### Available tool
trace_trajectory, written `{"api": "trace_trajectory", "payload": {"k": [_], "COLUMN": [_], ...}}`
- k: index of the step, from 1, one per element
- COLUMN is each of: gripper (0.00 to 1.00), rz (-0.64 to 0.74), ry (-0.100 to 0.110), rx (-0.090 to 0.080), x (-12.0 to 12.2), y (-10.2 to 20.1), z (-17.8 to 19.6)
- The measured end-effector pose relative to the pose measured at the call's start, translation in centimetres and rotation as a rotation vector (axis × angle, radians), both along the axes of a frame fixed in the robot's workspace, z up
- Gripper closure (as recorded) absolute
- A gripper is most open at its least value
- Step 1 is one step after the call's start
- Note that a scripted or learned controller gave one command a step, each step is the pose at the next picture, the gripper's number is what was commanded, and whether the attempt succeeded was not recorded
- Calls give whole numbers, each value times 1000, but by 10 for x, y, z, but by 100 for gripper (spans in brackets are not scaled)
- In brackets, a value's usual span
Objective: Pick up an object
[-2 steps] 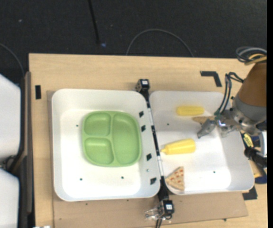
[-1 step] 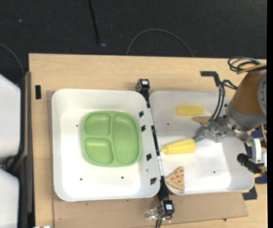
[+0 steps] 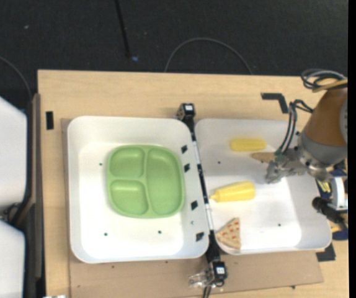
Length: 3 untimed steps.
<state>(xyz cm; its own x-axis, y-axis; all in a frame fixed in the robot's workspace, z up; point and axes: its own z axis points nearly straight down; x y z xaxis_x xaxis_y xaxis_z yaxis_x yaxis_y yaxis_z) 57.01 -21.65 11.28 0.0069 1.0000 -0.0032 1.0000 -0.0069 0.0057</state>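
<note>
Here, the pincer (image 3: 276, 169) hovers, its state unclear, beside a glossy yellow bottle (image 3: 233, 193).

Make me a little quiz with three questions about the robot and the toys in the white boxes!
1. True or false: the green plate lies in the same bin as the pizza slice.
2. How many yellow toys lie in the right bin?
   A. one  B. two  C. four
3. Fill in: the gripper hangs above the ____ bin.

Key
1. False. The green plate is alone in the left bin; the pizza slice sits in the right bin's near-left corner.
2. B. One yellow toy near the far wall, another in the middle.
3. Right.
</note>
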Motion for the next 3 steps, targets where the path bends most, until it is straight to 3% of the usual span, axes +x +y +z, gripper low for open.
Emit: {"api": "trace_trajectory", "payload": {"k": [2, 3], "gripper": [100, 100], "rz": [9, 11], "ry": [-1, 3], "rx": [0, 2], "x": [-1, 0], "y": [-1, -2], "z": [90, 96]}}
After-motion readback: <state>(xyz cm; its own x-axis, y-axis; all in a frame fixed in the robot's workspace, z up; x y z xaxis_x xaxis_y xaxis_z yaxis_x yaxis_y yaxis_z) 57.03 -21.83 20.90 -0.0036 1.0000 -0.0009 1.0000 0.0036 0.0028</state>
